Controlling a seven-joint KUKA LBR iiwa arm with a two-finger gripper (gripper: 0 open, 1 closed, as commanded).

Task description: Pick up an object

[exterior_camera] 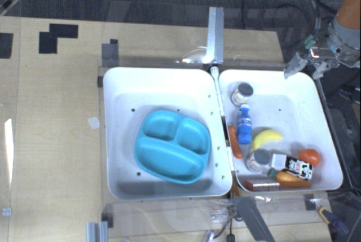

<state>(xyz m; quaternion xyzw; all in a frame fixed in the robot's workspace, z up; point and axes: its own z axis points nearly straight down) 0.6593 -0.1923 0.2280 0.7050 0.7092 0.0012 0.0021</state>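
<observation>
From the overhead camera I see the arm point(347, 26) at the upper right, its orange band at the frame edge and the gripper point(307, 63) hanging over the far right corner of the right bin point(316, 100); whether the claw is wide or narrow I cannot tell from here, and nothing sits between its tips; the things to pick all lie in the right bin's left and near parts: a small round jar point(243, 92) with a dark top near the far left, a blue bottle point(244, 127) with a white cap lying just below it, an orange carrot-like piece point(234, 142) along the left wall beside the bottle, a yellow banana point(266, 137) near the middle, a grey can point(258, 159) just under it, a black-and-white patterned box point(295, 166), and a red-orange round fruit point(309, 157) by the right wall; the left bin point(121, 94) holds a blue divided plate point(172, 145) with three compartments, tilted slightly.
</observation>
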